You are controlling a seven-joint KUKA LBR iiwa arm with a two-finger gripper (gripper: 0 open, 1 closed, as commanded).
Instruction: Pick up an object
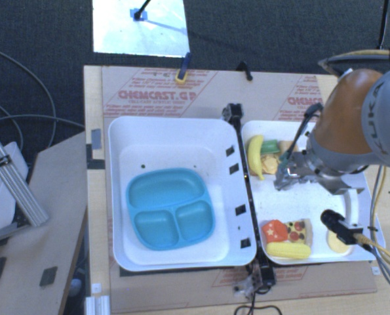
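The hand hangs over the middle of the right bin, close to that bin's left wall. Whether it is released or clenched cannot be told from this angle. The arm enters across the bin's right edge.

Nearest the hand, toward the bin's far left corner, a banana lies along the left wall, with a green piece touching its right side. At the bin's near edge lie a red and yellow toy and, just in front of it, a corn cob. A yellow disc sits toward the near right corner, partly hidden.

The left bin holds a blue divided plate. Both bins rest on the surface.
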